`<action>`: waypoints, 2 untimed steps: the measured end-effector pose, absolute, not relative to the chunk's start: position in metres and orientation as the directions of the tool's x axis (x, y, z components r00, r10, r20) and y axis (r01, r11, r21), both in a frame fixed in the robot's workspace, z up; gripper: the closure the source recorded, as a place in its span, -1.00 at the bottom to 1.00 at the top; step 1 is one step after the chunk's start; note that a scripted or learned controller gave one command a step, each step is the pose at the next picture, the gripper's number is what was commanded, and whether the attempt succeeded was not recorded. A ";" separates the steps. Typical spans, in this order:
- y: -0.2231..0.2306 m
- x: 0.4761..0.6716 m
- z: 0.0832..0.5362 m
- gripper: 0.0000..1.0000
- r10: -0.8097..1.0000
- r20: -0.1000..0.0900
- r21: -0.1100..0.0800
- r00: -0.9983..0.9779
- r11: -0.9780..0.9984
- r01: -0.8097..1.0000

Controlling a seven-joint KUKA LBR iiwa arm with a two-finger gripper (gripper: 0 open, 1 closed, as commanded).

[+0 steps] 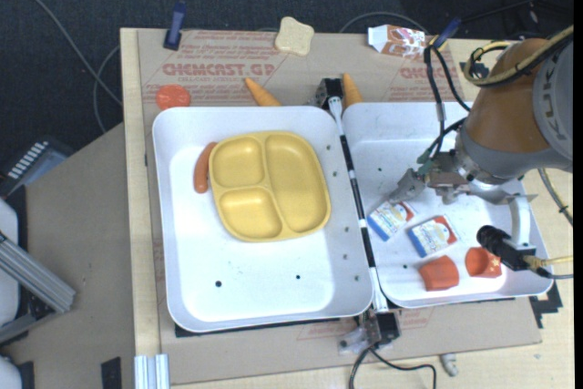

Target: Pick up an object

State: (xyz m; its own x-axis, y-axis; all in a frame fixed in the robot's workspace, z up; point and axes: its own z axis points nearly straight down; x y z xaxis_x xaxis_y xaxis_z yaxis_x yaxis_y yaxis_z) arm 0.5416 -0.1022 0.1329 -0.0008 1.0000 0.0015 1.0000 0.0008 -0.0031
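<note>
My gripper [417, 181] is low over the middle of the right bin [392, 118], reaching in from the right under the orange-banded wrist. Just below and left of it lies a small white and blue packet [390, 219]. A second blue and white packet [430, 236] lies to the right of the first. A red block [439, 273] and an orange-red piece [480, 262] sit near the bin's front edge. I see nothing held in the gripper.
The left bin [182, 241] holds a yellow divided plate [269, 185] and a red sausage [201, 168] beside it. A bread slice [294, 35], a carrot [261, 92], an orange disc [170, 96] and a snack packet [398, 38] lie on the board behind the bins.
</note>
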 end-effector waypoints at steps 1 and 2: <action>-0.101 0.547 0.088 -1.00 1.000 0.003 0.002 -0.002 0.002 1.000; -0.139 0.557 0.089 -1.00 1.000 0.001 0.009 0.000 0.000 1.000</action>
